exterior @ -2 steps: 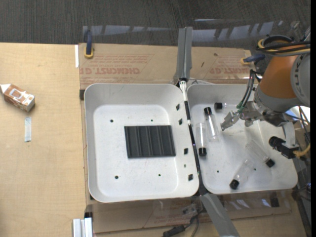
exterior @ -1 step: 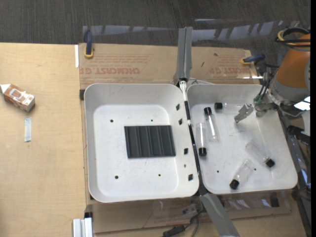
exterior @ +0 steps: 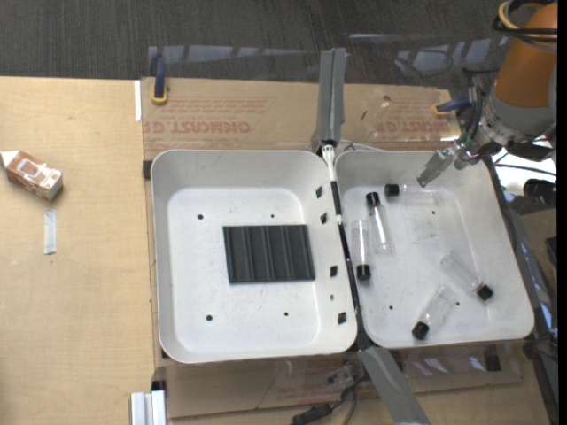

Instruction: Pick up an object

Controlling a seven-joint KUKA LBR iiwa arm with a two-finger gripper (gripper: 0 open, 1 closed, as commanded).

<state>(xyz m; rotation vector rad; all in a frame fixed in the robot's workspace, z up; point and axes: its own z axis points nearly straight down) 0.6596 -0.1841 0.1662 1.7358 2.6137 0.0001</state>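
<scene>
The arm (exterior: 523, 69) reached in from the right, over the far right corner of the right bin (exterior: 505, 228). Its gripper (exterior: 436, 168) hung above the bin's far rim, tilted down toward the left; whether the fingers were apart or together could not be told. Nothing showed between them.

The right bin held several clear vials with black caps. One vial (exterior: 378, 220) lay near the bin's far left part, another (exterior: 361, 255) just beside it along the left wall. A third (exterior: 433, 313) lay tilted near the near rim, and a fourth (exterior: 467, 277) lay toward the right. A small black cap (exterior: 392, 190) sat near the far side.

The left bin (exterior: 177, 255) held a dark ribbed block (exterior: 268, 253) at its middle.

On the desk (exterior: 71, 308) at far left lay a small carton (exterior: 34, 175).
</scene>
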